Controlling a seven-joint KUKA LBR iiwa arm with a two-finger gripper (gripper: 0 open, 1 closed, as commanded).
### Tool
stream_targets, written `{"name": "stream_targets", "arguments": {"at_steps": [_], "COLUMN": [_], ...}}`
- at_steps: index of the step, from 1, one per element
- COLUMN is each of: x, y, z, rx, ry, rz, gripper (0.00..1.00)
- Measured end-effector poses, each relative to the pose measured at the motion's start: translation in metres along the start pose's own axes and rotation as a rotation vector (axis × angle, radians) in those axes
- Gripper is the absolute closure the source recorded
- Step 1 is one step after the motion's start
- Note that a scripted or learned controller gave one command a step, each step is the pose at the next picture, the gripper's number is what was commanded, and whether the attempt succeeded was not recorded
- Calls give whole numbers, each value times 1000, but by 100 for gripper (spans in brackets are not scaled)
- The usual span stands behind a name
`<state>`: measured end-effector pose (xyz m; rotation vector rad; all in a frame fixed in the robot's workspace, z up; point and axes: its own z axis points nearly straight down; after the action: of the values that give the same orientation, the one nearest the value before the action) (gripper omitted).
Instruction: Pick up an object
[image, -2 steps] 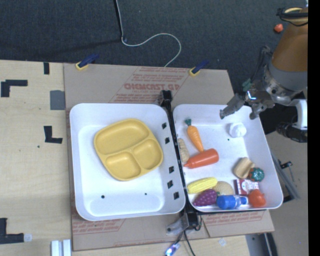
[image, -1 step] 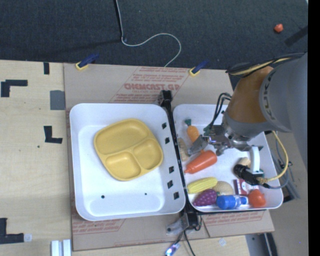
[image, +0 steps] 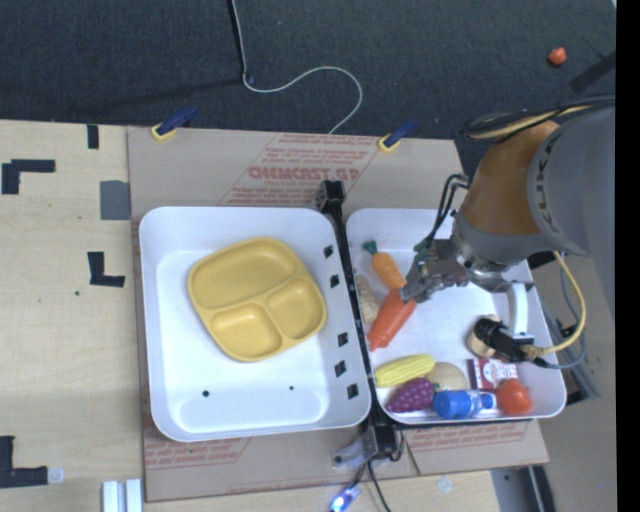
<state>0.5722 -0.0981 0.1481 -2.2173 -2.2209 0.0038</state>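
Red print on cardboard sheet (image: 300, 170) under the bins, at 12 o'clock above the left white bin (image: 160, 300): upside down and blurred, letters not readable. Small red-and-white packet (image: 497, 375) at 5 o'clock, right bin: markings too small to read.

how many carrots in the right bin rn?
2. One smaller carrot with a green top lies near the bin's upper left; a larger carrot lies just below it, under the gripper. The arm may be hiding more.
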Motion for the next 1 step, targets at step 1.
{"name": "stream_targets", "arguments": {"at_steps": [1], "x": [71], "y": [-42], "z": [-37], "rx": [0], "ry": [2], "rz": [-5], "gripper": [100]}}
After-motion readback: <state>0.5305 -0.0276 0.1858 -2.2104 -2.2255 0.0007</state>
